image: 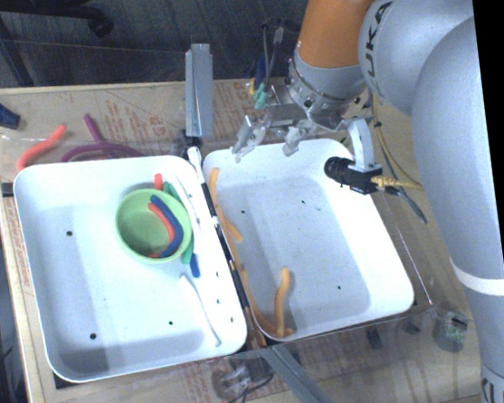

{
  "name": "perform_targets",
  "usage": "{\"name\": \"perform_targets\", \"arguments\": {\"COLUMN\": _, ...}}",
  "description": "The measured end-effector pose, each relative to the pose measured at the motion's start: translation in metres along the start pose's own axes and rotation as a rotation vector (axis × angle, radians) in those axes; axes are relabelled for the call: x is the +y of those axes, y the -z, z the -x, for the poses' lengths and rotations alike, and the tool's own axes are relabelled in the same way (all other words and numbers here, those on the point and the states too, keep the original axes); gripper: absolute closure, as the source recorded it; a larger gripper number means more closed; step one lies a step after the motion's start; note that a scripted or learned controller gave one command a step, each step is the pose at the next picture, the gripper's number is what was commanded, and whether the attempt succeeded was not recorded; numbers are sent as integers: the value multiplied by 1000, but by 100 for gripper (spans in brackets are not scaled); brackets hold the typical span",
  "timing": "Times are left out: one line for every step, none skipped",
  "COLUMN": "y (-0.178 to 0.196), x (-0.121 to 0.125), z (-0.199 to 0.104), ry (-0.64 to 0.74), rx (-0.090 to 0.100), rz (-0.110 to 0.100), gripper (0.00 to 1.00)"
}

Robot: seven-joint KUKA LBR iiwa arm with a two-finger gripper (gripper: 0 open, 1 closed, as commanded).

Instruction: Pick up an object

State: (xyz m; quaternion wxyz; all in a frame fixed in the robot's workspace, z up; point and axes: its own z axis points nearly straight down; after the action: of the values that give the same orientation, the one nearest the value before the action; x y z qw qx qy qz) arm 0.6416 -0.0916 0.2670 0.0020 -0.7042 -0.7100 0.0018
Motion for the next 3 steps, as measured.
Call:
{"name": "perform_targets", "arguments": {"y": -157, "x": -57, "z": 35, "ry": 131, "rx": -1, "rz": 0, "gripper": 0}}
{"name": "perform_targets", "arguments": {"y": -174, "x": -129, "z": 89, "ry": 10, "rx": 1, "rz": 0, "gripper": 0}}
{"name": "perform_targets", "arguments": {"y": -176, "x": -159, "z": 69, "ry": 82, "rx": 0, "rz": 3, "gripper": 0}}
